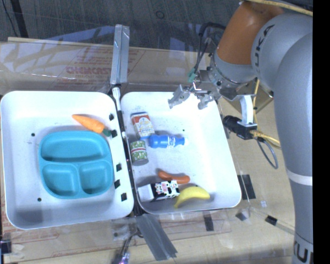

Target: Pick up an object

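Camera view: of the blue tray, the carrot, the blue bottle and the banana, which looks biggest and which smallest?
1. Blue divided tray, by far the largest.
2. Carrot, blue bottle and banana look about alike in length; I would not rank them, since the slanted view and overlaps make it unsure.

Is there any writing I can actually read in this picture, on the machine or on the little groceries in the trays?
"UKA", the visible part of a brand name, on the grey arm.
Faint reddish print on the clear sheet behind the trays: too blurred to read.
Label on the red and white can: too small to read.
Label on the green can: too small to read.
Blue bottle and the black and white carton: no readable text.
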Available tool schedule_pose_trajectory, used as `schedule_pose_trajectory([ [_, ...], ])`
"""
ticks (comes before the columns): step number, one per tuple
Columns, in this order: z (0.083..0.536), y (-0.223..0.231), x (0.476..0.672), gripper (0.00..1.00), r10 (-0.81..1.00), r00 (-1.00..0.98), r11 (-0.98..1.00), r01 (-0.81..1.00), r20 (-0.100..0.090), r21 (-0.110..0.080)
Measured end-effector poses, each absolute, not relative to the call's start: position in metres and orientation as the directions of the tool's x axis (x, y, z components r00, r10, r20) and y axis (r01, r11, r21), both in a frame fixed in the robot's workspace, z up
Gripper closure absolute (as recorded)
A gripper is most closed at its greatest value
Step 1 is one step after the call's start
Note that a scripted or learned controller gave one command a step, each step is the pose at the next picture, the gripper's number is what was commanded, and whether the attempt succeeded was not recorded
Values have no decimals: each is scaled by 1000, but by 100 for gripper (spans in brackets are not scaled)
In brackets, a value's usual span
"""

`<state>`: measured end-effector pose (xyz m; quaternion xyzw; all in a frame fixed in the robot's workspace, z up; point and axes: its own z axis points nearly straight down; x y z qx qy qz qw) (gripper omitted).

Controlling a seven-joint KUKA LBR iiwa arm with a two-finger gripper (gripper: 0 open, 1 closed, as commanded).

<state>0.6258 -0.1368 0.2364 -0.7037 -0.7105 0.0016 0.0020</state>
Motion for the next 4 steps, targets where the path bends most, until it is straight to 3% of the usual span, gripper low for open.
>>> schedule_pose_trajectory([
  [1,120,-105,617,0,1000,-10,10,1000,0,-7],
  [2,91,-110,567,0,1000,-7,7,1000,1,-5],
  [3,101,-111,567,100,1000,-11,11,1000,1,-6],
  [4,192,-28,599,100,999,-33,33,999,1,-3],
])
